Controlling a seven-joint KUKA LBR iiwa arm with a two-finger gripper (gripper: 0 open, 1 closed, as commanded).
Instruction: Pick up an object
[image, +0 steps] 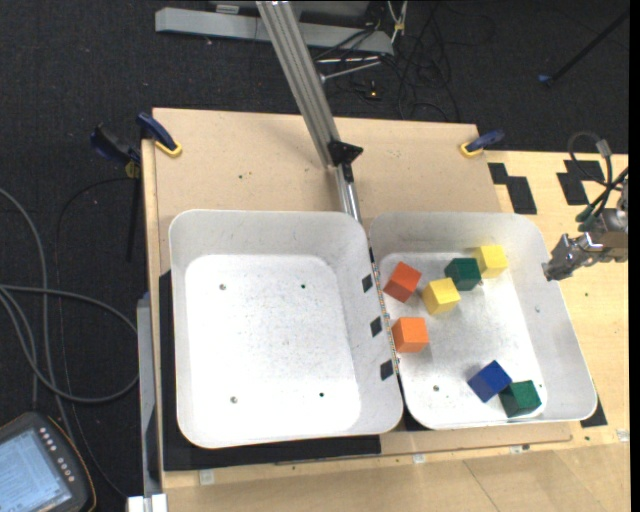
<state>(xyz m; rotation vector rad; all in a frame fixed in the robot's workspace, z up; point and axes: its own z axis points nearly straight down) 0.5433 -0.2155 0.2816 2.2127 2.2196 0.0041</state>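
The right bin (478, 338) holds several small blocks. Two orange blocks (402, 281) (410, 333) lie near its left wall. A yellow block (442, 294), a dark green block (463, 272) and a second yellow block (491, 260) form a row toward the back. A blue block (489, 381) touches another green block (520, 397) at the front right corner. My gripper (562, 260) hangs at the right rim of this bin, apart from every block, nearest the back yellow one. Nothing is seen in it.
The left bin (260, 340) sits beside the right one, their rims meeting along a dark strip with clips. A metal pole (305, 85) slants down from the top to the bins' back edge. Clamps mark the bench's rear corners.
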